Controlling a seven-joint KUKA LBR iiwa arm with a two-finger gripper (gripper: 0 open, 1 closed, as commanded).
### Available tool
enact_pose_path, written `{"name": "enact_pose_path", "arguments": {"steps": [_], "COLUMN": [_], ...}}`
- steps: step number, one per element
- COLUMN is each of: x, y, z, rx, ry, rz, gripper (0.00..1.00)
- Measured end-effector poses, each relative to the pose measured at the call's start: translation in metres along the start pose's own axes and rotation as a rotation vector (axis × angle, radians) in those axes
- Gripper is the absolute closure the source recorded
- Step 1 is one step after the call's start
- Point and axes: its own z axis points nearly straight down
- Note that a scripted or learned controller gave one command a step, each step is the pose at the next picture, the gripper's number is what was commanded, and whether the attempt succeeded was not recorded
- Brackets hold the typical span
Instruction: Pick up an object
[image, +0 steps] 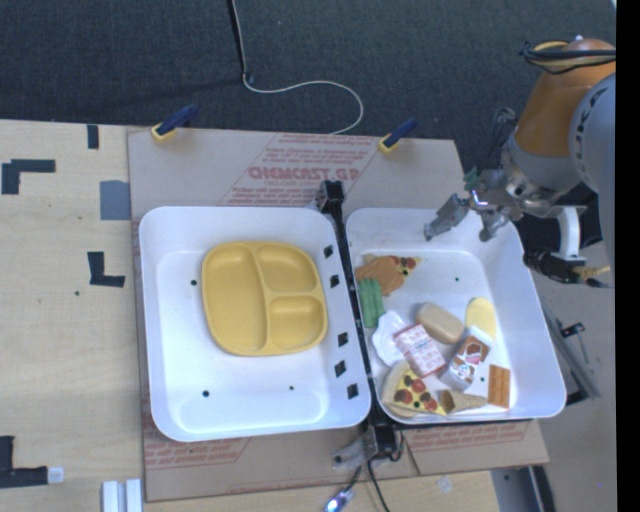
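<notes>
My gripper (464, 222) hangs over the back edge of the right bin (455, 268), its two fingers spread open with nothing between them. Below it in that bin lie several toy foods: a brown cookie-like piece (386, 270), a green piece (370, 302), a tan bread loaf (441, 323), a yellow banana-like piece (483, 318), a white packet with red print (417, 347), a small can (464, 362), a pizza slice (413, 392) and an orange cracker (498, 386). All of them sit in front of and to the left of the gripper.
The left bin (170, 330) holds a yellow divided plate (264, 297). A black divider with clips (341, 300) runs between the bins. Cardboard (290, 170) lies under both, held by blue-yellow clamps (174, 122). A white cable (300, 88) loops behind.
</notes>
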Motion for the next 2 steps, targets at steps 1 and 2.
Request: {"name": "enact_pose_path", "arguments": {"steps": [1,2], "x": [0.001,0.005], "y": [0.0,0.02], "z": [-0.01,-0.179], "rx": [0.0,-0.02], "ry": [0.0,-0.005], "rz": [-0.001,-0.002], "gripper": [1.0,1.0]}}
